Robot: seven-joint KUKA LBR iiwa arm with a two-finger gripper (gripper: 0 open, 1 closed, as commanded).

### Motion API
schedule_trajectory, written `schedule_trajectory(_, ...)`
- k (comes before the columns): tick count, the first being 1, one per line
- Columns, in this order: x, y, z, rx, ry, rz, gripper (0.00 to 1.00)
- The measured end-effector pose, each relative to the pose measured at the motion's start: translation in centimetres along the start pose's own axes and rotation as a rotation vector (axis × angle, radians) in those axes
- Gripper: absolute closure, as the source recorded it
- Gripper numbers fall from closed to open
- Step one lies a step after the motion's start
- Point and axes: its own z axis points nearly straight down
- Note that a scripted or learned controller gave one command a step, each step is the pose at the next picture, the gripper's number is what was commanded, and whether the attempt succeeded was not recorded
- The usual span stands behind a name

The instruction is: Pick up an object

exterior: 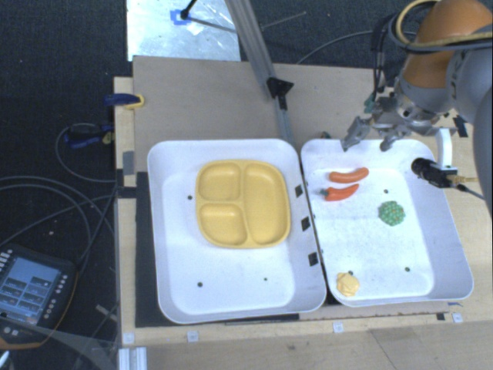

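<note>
Two shallow white bins sit side by side on the bench. The left bin [173, 284] holds one thing: a yellow divided plate [242, 203] with three compartments, lying flat toward the bin's far half. The right bin [431, 280] holds four small items. Two sausages lie near its far left part, one just beyond the other and close to parallel: the far sausage [348, 176] is orange-red, and the near sausage [341, 193] is a little redder and tilted. To their right, about mid-bin, sits one green bumpy piece that looks like broccoli [392, 213]. In the near left corner rests one small yellow lumpy item [347, 284], too small to name for sure. The gripper [375, 133] hangs over the far edge of the right bin, beyond the sausages and apart from them; its two fingers are spread, with nothing between them. The arm's orange band [447, 29] shows at the far right, above the wrist.
</note>
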Motion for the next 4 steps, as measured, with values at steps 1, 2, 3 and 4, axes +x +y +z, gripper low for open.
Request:
schedule_trajectory(1,0.0,0.0,0.0,0.0,-0.001,-0.001,0.0)
schedule_trajectory(2,-0.3,-1.0,5.5,0.005,0.0,0.006,0.0)
schedule_trajectory(3,-0.5,-0.6,9.9,-0.012,-0.005,0.005,0.0)
schedule_trajectory(4,-0.5,-0.3,8.4,-0.02,-0.006,0.005,1.0)
